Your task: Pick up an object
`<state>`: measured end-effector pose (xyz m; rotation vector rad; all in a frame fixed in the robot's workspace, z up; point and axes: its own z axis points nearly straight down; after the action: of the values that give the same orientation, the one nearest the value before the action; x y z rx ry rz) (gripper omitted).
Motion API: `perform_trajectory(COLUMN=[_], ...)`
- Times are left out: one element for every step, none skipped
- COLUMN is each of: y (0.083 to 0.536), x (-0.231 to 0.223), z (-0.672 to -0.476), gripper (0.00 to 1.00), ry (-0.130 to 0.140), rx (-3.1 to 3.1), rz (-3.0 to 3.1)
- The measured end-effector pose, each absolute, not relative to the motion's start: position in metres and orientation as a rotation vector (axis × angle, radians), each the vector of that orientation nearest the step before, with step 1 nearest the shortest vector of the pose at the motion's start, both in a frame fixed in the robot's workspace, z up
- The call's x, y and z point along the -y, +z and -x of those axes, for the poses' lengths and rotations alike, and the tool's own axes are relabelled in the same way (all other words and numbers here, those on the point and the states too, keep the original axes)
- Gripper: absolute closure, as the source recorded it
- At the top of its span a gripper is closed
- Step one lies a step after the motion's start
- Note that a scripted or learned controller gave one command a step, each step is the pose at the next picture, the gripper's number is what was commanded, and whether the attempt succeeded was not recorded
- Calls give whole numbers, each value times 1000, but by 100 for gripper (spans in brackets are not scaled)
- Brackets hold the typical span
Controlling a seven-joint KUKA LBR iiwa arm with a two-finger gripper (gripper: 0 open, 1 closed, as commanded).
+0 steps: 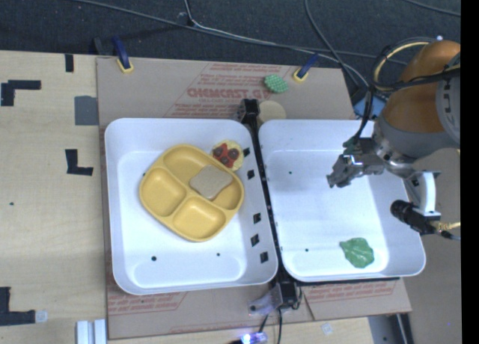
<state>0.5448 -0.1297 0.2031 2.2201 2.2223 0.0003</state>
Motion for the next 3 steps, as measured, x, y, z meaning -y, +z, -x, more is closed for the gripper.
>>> perform_trajectory(y=[197, 197, 210], x=[78, 29, -32], z=[-551, -571, -585], gripper=[100, 100, 100], ry=[0, 1, 2], rx=[-2230, -2230, -2231], rz=[-2216, -2215, -2213])
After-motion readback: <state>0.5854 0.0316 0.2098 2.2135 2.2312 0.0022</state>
